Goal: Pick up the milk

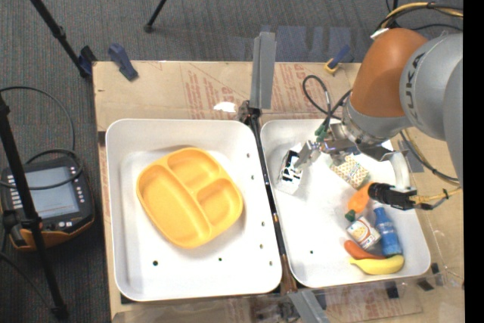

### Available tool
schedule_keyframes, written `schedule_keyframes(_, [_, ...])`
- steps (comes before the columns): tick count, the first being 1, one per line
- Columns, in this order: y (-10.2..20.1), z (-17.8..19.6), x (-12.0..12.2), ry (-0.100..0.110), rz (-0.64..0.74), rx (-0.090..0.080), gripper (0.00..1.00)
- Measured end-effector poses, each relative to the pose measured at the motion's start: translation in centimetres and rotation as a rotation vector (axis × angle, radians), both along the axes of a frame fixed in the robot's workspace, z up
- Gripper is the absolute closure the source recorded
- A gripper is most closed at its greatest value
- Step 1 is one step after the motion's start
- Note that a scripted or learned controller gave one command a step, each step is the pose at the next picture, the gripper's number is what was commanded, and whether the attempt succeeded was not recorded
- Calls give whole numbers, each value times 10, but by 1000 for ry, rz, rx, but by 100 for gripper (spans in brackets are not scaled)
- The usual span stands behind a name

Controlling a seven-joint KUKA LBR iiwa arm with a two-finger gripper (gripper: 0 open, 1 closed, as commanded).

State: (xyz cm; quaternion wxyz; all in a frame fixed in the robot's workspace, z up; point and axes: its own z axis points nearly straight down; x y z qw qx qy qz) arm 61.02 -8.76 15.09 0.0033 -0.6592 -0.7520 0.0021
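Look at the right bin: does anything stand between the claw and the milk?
Nothing visible does. The claw hangs just right of the milk carton, close beside it, with only bare bin floor around them.

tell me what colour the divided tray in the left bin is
Yellow-orange; the divided tray shows clearly in the camera view.

A plate (pixel 190 197) is lying in the left bin (pixel 125 268); the milk (pixel 291 169) is sitting in the right bin's (pixel 321 272) near-left part.

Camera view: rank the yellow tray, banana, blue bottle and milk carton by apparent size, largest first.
1. yellow tray, by far.
2. banana.
3. blue bottle and milk carton: too alike to rank; the gripper partly covers the carton.
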Motion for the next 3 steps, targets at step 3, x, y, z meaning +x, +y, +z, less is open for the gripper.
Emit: schedule_keyframes(3, [22,33,1,-1,170,1,0])
